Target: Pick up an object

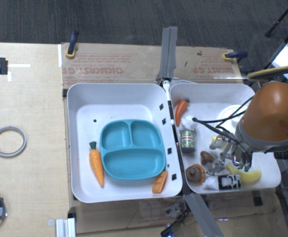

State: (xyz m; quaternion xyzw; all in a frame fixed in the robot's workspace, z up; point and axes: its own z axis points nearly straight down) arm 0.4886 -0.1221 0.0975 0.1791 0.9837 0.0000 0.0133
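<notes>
Both bins (77,147) look like smooth white plastic with a soft sheen, and the teal plate (132,149) in the left one is smooth, semi-gloss plastic, as are the orange carrot (97,164) beside it and the yellow banana (246,175) in the right bin. The worktop (22,181) is pale matt wood, with matt brown cardboard (134,65) printed in red behind the bins, and the floor (134,9) beyond looks like dark, rough carpet. The arm's orange band (269,112) is smooth and glossy, the gripper (227,157) shows bare shiny metal, and the tape ring (8,141) on the worktop looks grey and matt.
</notes>
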